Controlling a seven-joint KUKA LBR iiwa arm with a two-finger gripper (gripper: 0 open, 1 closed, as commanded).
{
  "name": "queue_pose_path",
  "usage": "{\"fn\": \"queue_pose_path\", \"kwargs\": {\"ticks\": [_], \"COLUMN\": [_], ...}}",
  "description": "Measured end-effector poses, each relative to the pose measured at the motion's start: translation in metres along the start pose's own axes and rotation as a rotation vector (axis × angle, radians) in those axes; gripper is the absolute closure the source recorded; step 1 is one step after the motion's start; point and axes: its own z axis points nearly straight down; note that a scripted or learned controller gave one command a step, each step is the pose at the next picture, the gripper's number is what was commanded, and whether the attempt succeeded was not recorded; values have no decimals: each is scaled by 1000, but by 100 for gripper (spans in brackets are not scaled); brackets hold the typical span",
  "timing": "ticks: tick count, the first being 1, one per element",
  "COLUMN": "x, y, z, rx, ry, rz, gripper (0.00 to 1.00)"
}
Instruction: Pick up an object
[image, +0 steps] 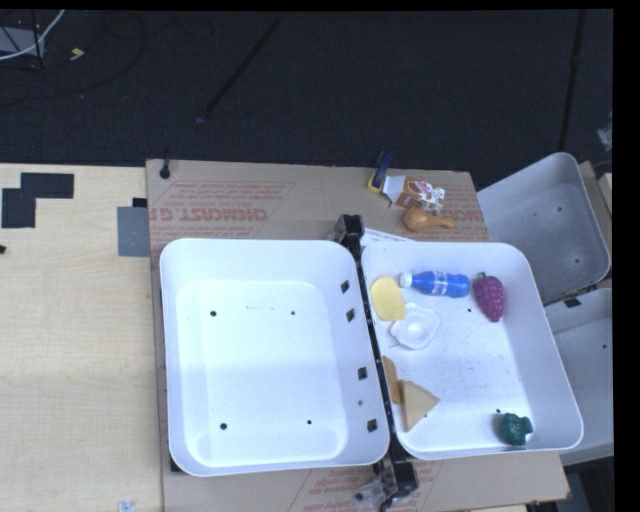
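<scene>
Left bin (182, 300): white, shallow, set on a printed cardboard sheet (250, 205) over a pale wooden bench (70, 350). Right bin (480, 375): same type, placed directly beside the left one, joined along a black centre strip (366, 340). Contents of right bin, far half: blue bottle (437, 284) lying on its side, white cap toward the centre strip; purple grape cluster (489, 297) just beside the bottle's base, toward the right wall; yellow rounded piece (387, 298) near the centre strip, just beside the bottle's cap end. Below these: white flat item (414, 328), possibly a toy fried egg, though too pale against the bin floor to confirm; touching or nearly touching the yellow piece. Near half: tan wedge (412, 402) lying flat against the centre strip; dark green lump (515, 429) in the near right corner, well apart from the wedge. Outside the bins, on the cardboard behind the right bin: orange-tan pear-shaped piece (425, 219), small red-and-white packet (425, 192) just behind it, blue-and-yellow item (380, 173) at the sheet's far edge. Right of the bins: grey metal tray (550, 215), tilted. Claw state: cannot tell. All pickable items resting on bin floor or cardboard, none lifted.
</scene>
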Motion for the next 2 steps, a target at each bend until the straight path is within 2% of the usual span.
{"fn": "queue_pose_path", "kwargs": {"ticks": [1,2], "x": [1,35], "y": [0,-46], "z": [-33,178], "rx": [1,21], "ry": [0,8], "rz": [-2,5], "gripper": [100,100]}}
